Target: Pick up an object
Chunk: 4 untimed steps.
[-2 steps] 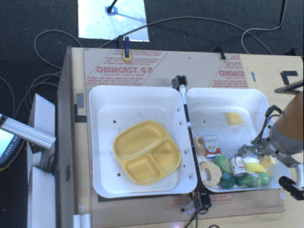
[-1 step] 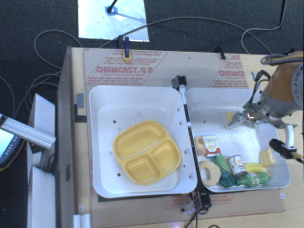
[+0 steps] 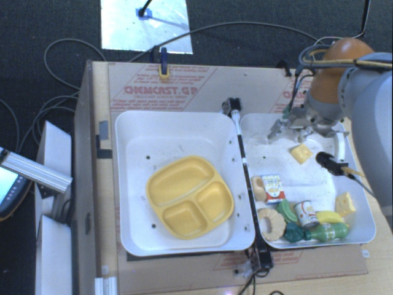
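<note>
The gripper hangs over the far end of the right bin, its two thin metal fingers spread apart with nothing between them. Just nearer the camera than the gripper, on the bin floor, lies a small pale yellow block, likely a toy wedge of cheese, which I take as the object closest to hand; it sits apart from the fingers, untouched. It looks light, stiff and smooth-sided, probably plastic, so a pinch across two opposite flat faces should serve, though a glossy skin could let it squirt out if caught on a corner. Further from the gripper, toward the near wall, the toys crowd together: a small printed carton, a tan ring-shaped biscuit, a little tin can, a green bottle on its side, and another yellow wedge by the right wall. These touch one another and would be harder to single out. Beyond the dark divider between the bins, well apart from the gripper, the left bin holds a yellow three-compartment tray, a broad, rigid, matte moulding.
</note>
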Tool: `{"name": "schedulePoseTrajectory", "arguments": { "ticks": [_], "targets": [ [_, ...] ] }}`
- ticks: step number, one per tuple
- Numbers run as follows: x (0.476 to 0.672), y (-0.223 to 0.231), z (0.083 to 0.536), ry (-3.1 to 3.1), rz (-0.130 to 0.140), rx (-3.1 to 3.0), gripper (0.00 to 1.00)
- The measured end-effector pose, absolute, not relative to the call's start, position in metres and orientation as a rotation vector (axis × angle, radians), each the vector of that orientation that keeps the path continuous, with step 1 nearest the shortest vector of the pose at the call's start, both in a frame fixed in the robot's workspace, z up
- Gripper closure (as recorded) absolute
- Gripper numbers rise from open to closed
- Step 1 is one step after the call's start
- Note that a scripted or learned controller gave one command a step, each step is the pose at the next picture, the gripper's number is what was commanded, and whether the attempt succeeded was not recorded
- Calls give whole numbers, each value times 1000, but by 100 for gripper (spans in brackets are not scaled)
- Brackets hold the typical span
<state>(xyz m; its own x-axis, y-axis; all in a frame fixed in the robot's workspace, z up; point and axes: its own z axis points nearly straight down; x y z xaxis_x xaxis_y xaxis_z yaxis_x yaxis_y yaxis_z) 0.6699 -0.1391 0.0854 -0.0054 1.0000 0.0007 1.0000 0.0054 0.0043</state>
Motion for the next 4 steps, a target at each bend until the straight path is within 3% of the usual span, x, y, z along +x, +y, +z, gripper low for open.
{"name": "schedulePoseTrajectory", "arguments": {
  "ticks": [1, 2, 3, 4],
  "targets": [
    [661, -180, 85, 2221, 1, 2216, 0],
    [645, -175, 85, 2222, 2, 2218, 0],
    [648, -175, 100, 2220, 11, 2206, 100],
    [648, -175, 100, 2221, 10, 2206, 0]
  ]
}}
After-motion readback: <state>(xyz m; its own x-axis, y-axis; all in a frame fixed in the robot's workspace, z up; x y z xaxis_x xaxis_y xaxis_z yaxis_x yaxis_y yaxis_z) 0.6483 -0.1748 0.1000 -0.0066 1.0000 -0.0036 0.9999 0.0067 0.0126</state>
